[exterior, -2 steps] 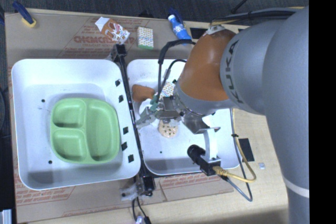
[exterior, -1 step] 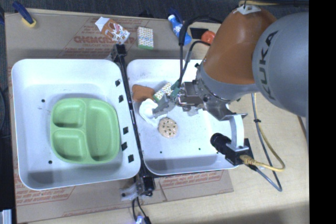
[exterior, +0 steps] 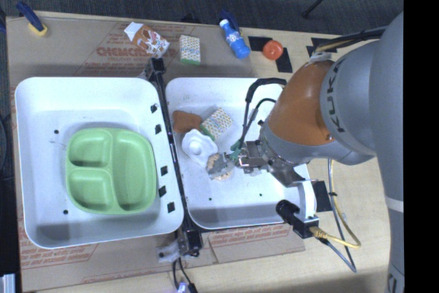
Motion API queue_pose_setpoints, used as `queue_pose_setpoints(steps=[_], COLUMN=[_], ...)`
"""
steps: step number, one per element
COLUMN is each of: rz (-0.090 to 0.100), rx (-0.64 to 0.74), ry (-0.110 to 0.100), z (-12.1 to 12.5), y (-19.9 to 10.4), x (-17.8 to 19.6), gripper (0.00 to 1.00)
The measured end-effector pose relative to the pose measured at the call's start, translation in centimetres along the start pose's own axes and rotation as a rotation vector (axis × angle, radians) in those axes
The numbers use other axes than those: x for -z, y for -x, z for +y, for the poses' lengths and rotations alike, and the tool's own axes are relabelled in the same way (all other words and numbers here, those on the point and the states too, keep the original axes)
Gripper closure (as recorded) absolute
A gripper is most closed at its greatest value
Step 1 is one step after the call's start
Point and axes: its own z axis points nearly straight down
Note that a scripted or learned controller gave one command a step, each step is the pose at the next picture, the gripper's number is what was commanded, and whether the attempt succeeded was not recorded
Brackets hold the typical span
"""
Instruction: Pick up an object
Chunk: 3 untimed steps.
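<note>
Grey and orange, the arm reaches in from three o'clock, and its tool [exterior: 232, 160] hangs low over the right-hand shallow white bin [exterior: 206, 216], near the bin's middle. Whether the tool is open or closed cannot be told from this slant, nor whether it has hold of anything; the wrist body hides most of it.

Just beside the tool, toward nine o'clock, lies a small speckled tan-and-white lump [exterior: 219, 165], touching or almost touching the tool's tip. By my judgement this is the thing being tried for. It looks roughly round, with no clear long axis, so the approach angle should matter little; the tool would need only a slight shift toward nine o'clock to sit over it.

Toward ten o'clock from that lump rests a white rounded plastic piece [exterior: 196, 145], close enough to be nudged. Past it, at about eleven o'clock, sit a brown curved object [exterior: 185, 121] and a patterned pale-green square packet [exterior: 218, 122].

In the left-hand white bin [exterior: 34, 99] a light-green divided plastic tray [exterior: 111, 171] lies flat, well apart from the tool.
</note>
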Motion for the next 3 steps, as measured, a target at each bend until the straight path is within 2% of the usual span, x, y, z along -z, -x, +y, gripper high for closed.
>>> queue_pose_setpoints(steps=[1,2,3], rz=[0.002,0.002,0.002], rx=[0.003,0.007,0.012], ry=[-0.001,-0.002,-0.003], z=[0.1,0.2,0.2], y=[-0.2,-0.2,-0.2], x=[-8.4,-7.4,-6.4], gripper=[0.00,1.00,1.00])
